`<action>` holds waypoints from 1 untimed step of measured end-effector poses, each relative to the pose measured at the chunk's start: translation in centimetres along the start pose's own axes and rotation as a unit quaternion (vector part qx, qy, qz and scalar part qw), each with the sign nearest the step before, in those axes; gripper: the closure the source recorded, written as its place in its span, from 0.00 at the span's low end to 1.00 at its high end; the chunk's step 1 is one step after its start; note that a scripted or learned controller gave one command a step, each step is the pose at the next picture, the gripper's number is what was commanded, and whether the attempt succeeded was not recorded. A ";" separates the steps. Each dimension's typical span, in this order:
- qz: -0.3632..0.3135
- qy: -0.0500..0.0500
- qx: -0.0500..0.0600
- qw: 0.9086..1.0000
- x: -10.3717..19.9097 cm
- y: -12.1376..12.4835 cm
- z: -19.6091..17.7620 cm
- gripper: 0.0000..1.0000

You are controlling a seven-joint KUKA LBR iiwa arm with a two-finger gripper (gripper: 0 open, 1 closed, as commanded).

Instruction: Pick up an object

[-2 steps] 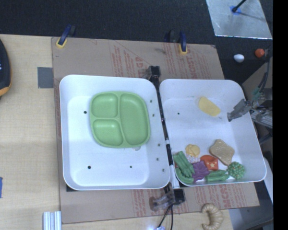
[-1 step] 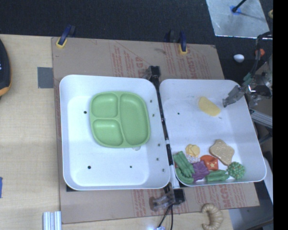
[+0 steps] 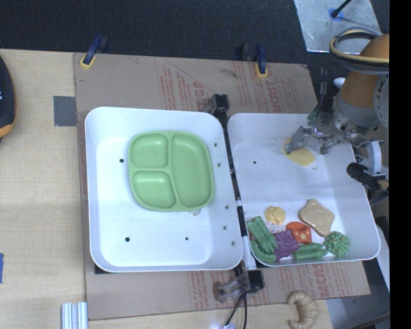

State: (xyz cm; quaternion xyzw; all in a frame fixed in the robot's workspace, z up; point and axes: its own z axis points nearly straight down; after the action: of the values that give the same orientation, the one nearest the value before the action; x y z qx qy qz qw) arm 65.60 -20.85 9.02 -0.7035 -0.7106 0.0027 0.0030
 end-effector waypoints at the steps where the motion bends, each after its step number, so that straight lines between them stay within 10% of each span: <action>1: 0.004 0.003 0.004 1.000 3.0 -14.6 0.1 0.00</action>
State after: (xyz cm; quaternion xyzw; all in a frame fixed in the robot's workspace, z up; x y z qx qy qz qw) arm 50.96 -18.02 9.07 -0.7063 -0.7079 0.0041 0.0080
